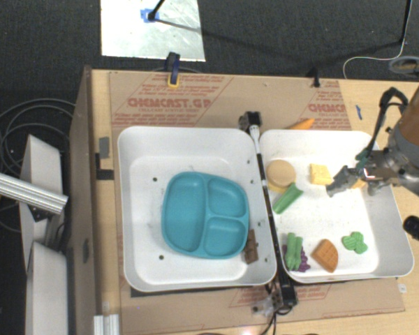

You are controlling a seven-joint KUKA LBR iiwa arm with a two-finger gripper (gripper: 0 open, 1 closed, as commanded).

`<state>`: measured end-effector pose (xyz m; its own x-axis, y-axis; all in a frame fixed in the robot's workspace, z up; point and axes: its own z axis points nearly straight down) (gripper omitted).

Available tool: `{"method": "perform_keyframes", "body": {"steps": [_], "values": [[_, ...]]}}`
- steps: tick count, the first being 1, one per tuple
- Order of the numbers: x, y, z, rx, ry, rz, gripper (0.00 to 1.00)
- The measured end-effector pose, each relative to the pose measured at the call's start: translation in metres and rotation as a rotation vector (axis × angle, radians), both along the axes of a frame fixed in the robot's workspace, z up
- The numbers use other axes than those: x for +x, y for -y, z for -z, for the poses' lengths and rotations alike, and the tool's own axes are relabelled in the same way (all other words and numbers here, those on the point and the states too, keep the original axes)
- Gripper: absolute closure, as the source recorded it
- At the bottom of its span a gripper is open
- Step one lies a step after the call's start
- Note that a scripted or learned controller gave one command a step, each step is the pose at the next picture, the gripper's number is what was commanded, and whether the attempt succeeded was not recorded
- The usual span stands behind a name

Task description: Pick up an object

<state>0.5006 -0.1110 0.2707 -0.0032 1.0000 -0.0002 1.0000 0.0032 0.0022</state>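
Note:
The right bin holds several toy foods. A tan round bun lies at its left side, with a yellow cheese wedge beside it and a green pod just below. Along the front lie a green-and-purple grape bunch, an orange waffle piece and a green broccoli. My gripper reaches in from the right and hangs over the bin's upper middle, just right of the cheese wedge. The arm hides the bin's right wall.
The left bin holds a blue divided plate; a small brown piece lies at its right wall. An orange carrot rests on the cardboard behind the right bin. A black clip sits where the bins meet.

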Motion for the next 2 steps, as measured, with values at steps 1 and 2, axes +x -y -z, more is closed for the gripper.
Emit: {"method": "perform_keyframes", "body": {"steps": [1,2], "values": [[0.019,0.016,0.180,0.001,-0.009,0.003,0.00],[0.082,0.041,0.186,-0.002,0.005,-0.002,0.00]]}}
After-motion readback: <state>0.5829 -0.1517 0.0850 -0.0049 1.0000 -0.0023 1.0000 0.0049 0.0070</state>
